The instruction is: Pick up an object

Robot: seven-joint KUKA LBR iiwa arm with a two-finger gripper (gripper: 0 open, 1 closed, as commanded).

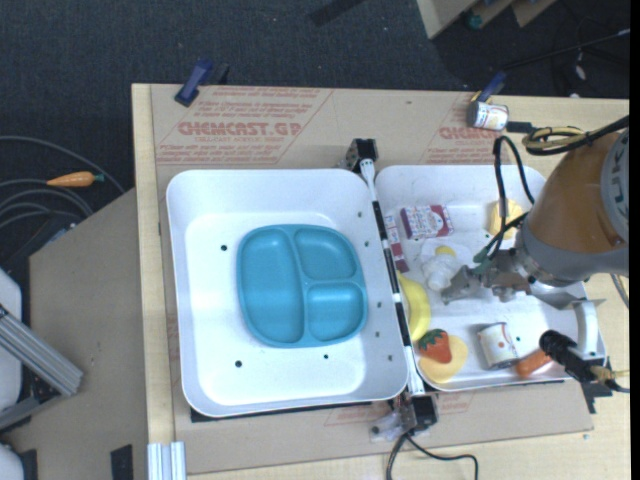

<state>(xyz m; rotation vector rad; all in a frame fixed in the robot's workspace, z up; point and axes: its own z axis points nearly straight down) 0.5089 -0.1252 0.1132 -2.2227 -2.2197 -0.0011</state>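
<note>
Clearly, your fingers (462, 286) hung mid-frame in the right bin (455, 178); I could not tell their opening. The banana (418, 308) lay just left, its long axis running up-down the frame.

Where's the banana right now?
The banana lies in the right bin, against its left wall beside the divider, just above the yellow plate holding a tomato in the near-left corner.
</note>
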